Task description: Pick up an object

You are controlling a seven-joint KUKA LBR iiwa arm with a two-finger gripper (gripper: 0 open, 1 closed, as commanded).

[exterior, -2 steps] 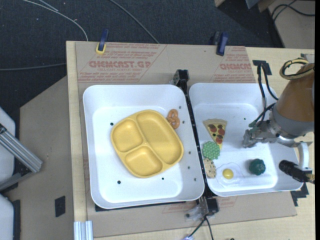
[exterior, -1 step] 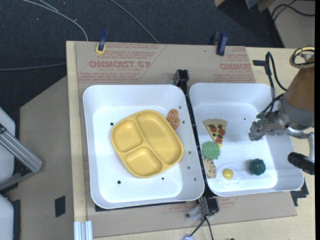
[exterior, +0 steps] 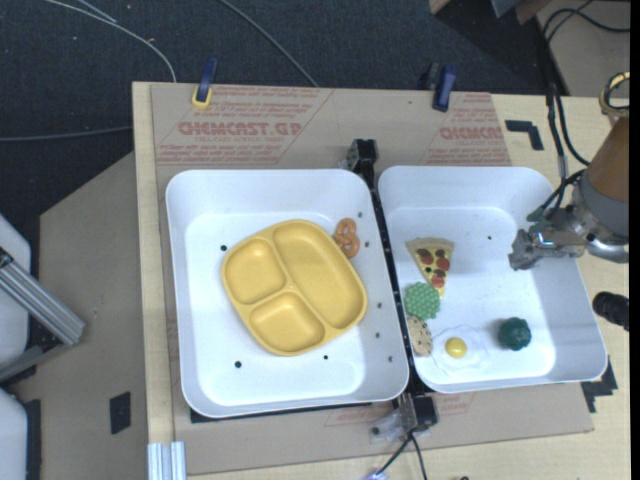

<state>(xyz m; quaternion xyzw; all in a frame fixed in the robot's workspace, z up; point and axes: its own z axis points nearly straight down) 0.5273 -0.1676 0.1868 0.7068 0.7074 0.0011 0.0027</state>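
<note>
Gripper (exterior: pixel 527 251) over right bin (exterior: pixel 560 363), near its right wall — jaw gap too blurred to call, nothing visibly held. Candidate objects all left of and below it, well apart: pizza slice (exterior: pixel 432 259), green broccoli (exterior: pixel 422 299), cookie (exterior: pixel 421 337), fried egg (exterior: pixel 457 348), dark green ball (exterior: pixel 515 334) nearest. Yellow tray (exterior: pixel 292 286) and pretzel (exterior: pixel 347 235) in left bin (exterior: pixel 190 268).

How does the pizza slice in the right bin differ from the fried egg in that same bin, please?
The pizza slice is a yellow-orange wedge with red dots; the fried egg is a white, rounded blob with a yellow yolk. The pizza slice lies further up the right bin, above the green broccoli-like piece; the fried egg lies near the bottom edge, beside the dark green ball. Both lie flat, apart from the gripper.
</note>
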